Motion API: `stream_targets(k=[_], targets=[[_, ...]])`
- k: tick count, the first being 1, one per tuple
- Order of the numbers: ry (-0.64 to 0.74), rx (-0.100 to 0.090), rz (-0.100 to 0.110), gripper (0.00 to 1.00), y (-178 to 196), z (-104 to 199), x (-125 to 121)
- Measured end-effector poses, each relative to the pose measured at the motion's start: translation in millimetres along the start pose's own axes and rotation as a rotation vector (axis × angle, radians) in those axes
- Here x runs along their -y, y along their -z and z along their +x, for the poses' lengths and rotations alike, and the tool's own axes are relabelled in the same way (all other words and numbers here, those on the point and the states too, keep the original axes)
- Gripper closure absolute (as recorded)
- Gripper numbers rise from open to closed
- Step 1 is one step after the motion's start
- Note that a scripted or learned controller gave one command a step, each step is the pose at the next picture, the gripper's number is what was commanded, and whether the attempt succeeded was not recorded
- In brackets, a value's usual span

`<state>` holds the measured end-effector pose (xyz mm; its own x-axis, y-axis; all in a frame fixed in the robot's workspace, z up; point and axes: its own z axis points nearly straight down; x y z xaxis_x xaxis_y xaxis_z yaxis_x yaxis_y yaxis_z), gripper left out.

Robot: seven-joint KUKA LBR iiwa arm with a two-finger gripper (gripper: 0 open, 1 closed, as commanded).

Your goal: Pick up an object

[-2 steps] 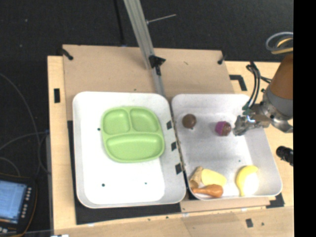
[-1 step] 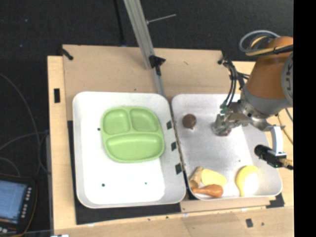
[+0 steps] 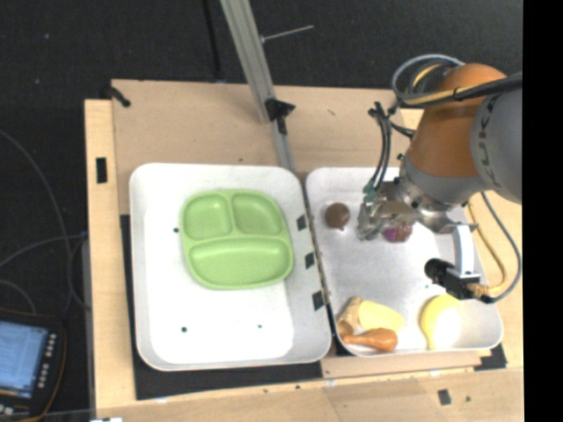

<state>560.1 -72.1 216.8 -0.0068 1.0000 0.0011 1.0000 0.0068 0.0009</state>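
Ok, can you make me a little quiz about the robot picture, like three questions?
1. True or false: the green plate lies in the same bin as the brown ball.
2. Which bin is the gripper over? A) left bin B) right bin C) neither
3. Fill in: the yellow item sits near the right bin's ____ corner, closest to the camera.

Key
1. False; the plate is in the left bin, the ball in the right.
2. B
3. Right
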Motion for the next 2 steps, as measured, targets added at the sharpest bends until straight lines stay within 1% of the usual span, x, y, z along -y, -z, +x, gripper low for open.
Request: stream_targets(k=[2], targets=[[0.003,-0.002,-0.001,1.00,21.9,120.8,5.0]])
